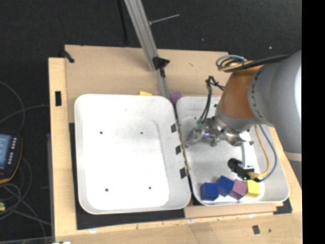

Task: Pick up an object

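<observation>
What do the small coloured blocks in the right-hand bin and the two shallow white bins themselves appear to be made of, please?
The blue cubes, purple block and yellow block look matte with no glare, possibly foam or painted wood. The white bins look like moulded plastic: smooth, rounded corners, dull scuffed sheen. Neither is certain.

The grey arm (274,100) with its orange band (237,98) is reaching in over the right bin (277,189), its gripper (199,135) hanging low near that bin's left wall, close to the divide between the two bins. Four small blocks are sitting clustered along the right bin's near edge: two blue blocks (209,190) (225,184), a purple block (238,188) and a yellow block (252,188), touching or nearly so. The left bin (124,151) is lying beside it. A slanted metal rail (144,29) is rising behind the bins.
</observation>
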Tool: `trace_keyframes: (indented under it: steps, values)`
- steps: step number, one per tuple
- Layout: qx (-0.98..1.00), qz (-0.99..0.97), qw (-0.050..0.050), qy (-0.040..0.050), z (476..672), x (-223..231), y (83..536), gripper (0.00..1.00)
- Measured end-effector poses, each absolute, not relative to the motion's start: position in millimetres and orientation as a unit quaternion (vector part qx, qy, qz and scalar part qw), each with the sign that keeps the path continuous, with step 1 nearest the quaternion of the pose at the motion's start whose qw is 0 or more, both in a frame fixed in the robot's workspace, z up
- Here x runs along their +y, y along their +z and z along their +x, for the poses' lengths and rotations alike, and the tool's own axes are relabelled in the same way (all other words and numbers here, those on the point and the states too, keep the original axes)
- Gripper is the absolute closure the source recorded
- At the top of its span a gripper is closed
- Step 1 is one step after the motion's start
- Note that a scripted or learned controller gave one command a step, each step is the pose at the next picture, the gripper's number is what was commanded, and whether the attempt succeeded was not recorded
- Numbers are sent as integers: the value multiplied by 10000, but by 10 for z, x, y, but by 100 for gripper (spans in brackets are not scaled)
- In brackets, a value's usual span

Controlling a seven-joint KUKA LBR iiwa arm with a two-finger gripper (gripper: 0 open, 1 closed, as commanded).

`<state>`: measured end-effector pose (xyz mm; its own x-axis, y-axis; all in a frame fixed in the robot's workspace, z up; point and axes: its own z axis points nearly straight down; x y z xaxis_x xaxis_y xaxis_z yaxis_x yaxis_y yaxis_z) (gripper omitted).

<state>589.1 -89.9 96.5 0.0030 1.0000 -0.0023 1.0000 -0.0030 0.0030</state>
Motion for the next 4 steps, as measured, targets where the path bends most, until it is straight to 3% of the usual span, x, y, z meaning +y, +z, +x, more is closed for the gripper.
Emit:
trace_keyframes:
  steps: [1, 2, 3, 4]
  values:
    - [7088, 7053, 41, 35, 6197, -623, 2024, 0]
    - [7100, 7042, -8, 9, 5790, 59, 1968, 0]
    - [7082, 7060, 29, 25, 5821, -6, 2510, 0]
    - [7093, 7049, -8, -4, 5755, 445, 2190, 0]
